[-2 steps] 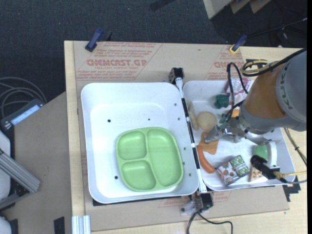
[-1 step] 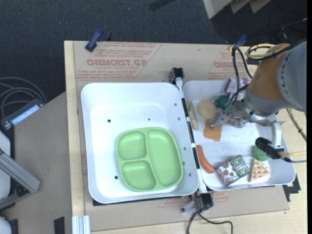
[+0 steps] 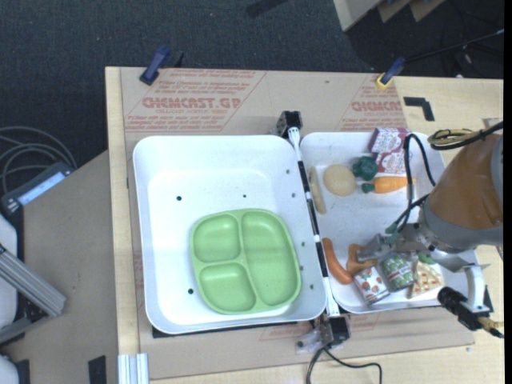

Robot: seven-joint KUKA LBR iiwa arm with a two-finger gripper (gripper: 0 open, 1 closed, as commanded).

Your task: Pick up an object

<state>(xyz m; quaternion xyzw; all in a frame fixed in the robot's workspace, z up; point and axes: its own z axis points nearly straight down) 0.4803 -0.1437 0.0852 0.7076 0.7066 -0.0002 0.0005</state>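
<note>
Low in the right bin [image 3: 340, 302], near edge: hand [image 3: 398, 256] amid small packets [image 3: 370, 283] and a hot dog [image 3: 336, 264], grip state impossible to tell. Best to settle squarely over one packet, away from neighbours. Farther back: carrot [image 3: 390, 185], round bun [image 3: 339, 180], pink box [image 3: 387, 142]; green divided plate [image 3: 244, 260] left.

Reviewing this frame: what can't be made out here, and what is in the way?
- Gripper, camera view: the arm's wrist covers it, so a hold on anything cannot be confirmed.
- Small packets below it: print too small to read, and the arm overlaps part of them.
- Right bin: the arm hides its right side.
- Pink box: a cable crosses it; label too small to read.
</note>
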